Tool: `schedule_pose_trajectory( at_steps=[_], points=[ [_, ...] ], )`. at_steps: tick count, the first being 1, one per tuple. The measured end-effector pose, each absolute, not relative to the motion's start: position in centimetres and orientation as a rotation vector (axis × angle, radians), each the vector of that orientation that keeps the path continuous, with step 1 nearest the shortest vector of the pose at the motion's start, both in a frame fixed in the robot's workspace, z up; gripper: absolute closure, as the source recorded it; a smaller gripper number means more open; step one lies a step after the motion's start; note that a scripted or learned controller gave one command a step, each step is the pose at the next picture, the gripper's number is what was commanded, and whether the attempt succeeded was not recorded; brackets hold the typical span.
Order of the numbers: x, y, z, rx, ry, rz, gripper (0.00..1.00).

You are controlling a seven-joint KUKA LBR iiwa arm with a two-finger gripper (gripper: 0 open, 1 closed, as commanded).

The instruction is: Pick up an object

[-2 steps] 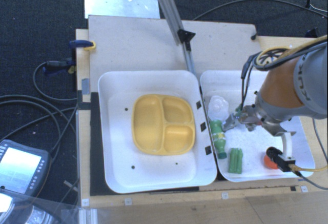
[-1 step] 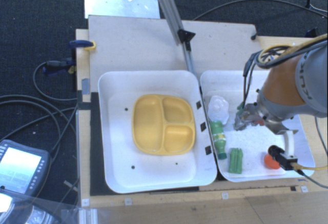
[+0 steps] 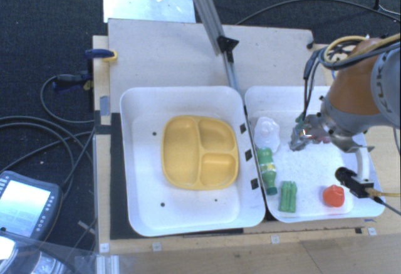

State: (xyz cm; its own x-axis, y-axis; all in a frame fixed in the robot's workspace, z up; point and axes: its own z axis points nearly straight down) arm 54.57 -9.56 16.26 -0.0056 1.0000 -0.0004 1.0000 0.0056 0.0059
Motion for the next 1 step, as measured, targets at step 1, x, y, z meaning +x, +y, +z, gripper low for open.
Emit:
schedule_pose_trajectory(
  at_steps=[1],
  points=[
    [54.75, -9.57, 20.45, 2.212, 2.224, 0.006, 1.0]
  ],
)
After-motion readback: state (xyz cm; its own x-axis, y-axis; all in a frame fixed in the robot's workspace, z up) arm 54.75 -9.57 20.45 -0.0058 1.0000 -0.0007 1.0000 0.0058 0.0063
